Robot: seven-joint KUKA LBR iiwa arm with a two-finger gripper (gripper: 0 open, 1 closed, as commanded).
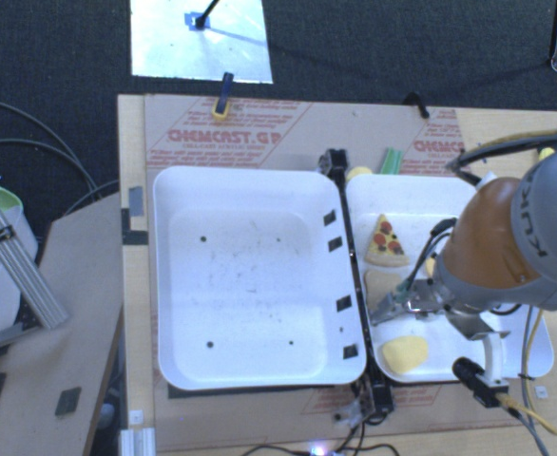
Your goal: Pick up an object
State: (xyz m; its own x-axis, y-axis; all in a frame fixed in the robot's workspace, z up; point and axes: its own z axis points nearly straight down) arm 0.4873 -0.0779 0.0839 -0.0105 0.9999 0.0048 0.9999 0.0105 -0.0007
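Nothing looks picked up yet: the task seems to be at the reaching stage, with the grasp and the lift both left to do. Nearest the camera, at about five o'clock, a smooth, rounded yellow lump (404, 353) (perhaps a toy lemon or potato) lies on the floor of the right bin (421, 190), a shallow tray of glossy white plastic. Just above it at four o'clock the gripper (399, 301) hangs low over the bin on the grey arm (545, 226) with its orange band; whether its metal parts are spread or closed cannot be told. Farther up, a flat pizza slice (386, 239) lies apart from it. At nine o'clock sits the left bin (250, 183), lightly scuffed.
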